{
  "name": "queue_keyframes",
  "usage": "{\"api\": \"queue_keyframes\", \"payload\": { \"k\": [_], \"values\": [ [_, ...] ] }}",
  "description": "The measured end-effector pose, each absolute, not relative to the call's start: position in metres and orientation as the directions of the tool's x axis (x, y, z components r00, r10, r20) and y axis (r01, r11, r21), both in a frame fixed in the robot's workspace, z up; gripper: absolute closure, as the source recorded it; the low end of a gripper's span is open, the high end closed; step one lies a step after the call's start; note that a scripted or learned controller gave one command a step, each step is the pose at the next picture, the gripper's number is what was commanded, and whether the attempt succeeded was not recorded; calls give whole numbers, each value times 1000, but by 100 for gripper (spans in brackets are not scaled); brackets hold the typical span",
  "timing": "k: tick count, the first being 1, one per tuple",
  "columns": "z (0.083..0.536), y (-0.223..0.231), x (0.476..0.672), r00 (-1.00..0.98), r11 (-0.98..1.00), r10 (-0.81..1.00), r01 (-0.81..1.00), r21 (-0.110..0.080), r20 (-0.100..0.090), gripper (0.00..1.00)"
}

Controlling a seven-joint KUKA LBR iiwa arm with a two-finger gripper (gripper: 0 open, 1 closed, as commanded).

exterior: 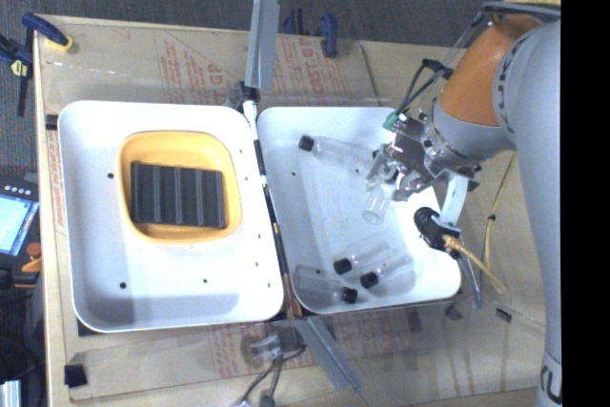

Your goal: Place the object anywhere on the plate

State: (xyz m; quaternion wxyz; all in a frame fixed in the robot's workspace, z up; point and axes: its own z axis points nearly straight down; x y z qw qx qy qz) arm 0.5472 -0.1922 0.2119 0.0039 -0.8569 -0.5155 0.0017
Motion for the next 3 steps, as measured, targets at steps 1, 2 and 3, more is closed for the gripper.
{"api": "queue_keyframes", "payload": {
  "k": [1,2,3],
  "values": [
    [217,-145,582,269,-269,963,963,-1,0,100],
    [204,-86,615,38,-38,999,999,-1,0,100],
    [225,-17,612,-125,125,992,992,-1,-1,100]
  ]
}}
